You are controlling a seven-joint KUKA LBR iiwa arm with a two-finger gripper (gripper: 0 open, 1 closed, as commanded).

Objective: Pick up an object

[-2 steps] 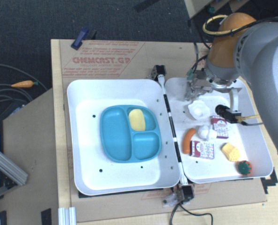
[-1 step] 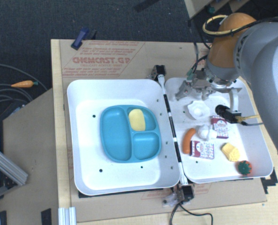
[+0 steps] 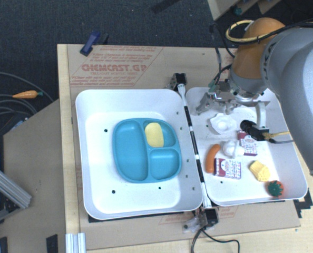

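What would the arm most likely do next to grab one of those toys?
Probably lower straight down. The end effector hovers at the far end of the right bin, with a white item just in front of it. Nothing is visibly held yet, so a short descent seems the sensible next step.

Counts on the bench

Two white bins (image 3: 93, 141) are seen, one blue tray (image 3: 127, 152), and two small cartons (image 3: 227, 168).

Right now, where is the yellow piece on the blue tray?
The yellow piece lies in the upper right compartment of the blue tray, which sits in the left bin, close to the divider between the two bins.
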